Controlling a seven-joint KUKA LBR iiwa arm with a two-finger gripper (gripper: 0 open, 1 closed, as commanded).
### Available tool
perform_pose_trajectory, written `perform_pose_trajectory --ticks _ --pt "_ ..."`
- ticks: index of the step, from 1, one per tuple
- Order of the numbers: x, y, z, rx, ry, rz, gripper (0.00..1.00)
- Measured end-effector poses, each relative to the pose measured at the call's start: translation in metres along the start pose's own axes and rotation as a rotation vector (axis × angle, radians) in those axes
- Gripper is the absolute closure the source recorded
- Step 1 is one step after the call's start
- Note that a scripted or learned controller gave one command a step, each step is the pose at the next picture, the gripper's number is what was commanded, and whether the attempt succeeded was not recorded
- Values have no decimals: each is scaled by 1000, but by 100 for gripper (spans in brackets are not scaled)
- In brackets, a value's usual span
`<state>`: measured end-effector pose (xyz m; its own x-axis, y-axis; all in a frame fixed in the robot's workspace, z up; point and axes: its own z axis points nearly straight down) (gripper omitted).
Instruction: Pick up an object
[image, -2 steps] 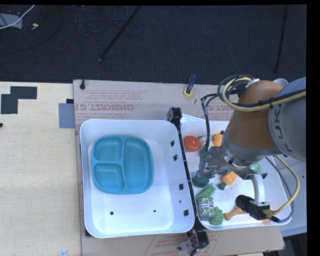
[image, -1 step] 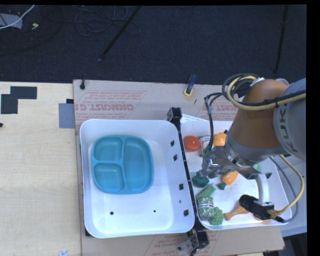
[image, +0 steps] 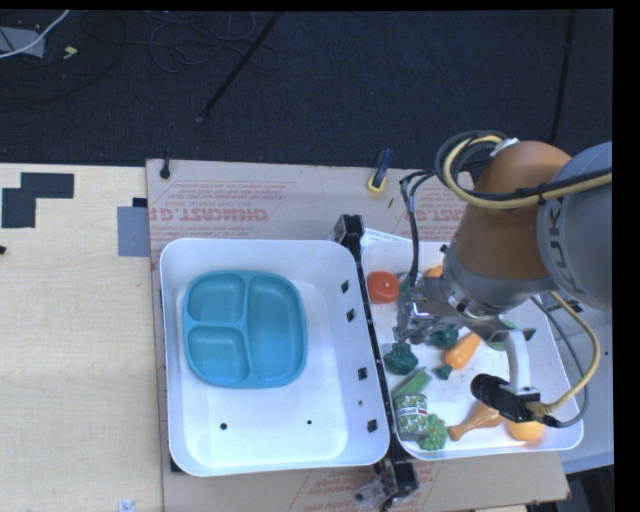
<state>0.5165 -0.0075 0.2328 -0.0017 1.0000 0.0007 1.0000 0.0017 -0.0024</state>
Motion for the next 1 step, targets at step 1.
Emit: perform_pose_trajectory --ticks 1 --pt "-5 -9 16 3 -1 4 100"
